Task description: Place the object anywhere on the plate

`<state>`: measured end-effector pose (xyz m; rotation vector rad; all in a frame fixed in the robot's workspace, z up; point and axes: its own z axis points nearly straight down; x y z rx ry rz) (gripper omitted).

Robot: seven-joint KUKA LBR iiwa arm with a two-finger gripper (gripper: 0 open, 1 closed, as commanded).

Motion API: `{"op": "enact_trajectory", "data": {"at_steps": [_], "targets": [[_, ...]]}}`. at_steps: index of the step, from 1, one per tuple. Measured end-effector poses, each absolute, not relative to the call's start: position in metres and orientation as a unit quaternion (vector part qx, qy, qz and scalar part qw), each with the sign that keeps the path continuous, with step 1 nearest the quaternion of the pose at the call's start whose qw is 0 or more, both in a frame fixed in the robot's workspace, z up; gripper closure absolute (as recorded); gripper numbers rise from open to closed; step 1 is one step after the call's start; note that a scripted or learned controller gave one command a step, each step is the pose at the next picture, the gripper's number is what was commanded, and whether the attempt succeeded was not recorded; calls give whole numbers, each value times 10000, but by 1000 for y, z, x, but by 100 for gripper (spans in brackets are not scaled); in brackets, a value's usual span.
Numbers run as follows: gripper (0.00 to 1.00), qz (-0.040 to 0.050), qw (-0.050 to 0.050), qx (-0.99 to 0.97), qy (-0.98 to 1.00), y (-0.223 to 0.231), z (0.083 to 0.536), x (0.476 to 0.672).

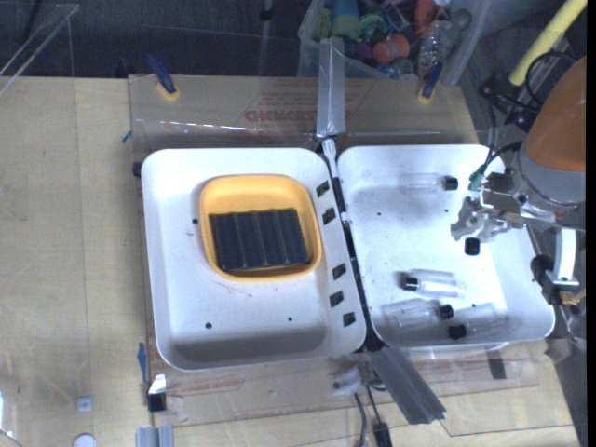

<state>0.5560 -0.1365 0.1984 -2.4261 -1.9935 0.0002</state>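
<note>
Though near jaws (pixel 468 234), bottle (pixel 430 285) apart.

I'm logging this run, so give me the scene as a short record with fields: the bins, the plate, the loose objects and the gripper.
left bin: holds the yellow plate
plate contents: a dark ribbed block lies on it
right bin: holds several clear vials with black caps
vials: one near the far wall, one near the middle, two near the front wall
gripper: over the right bin's right side, near the far vial
grip: cannot tell whether it holds anything
</note>
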Motion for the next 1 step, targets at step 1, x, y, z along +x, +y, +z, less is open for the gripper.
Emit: {"op": "enact_trajectory", "data": {"at_steps": [1], "targets": [[0,0,7,-7727,-6348,-137,198,556]]}}
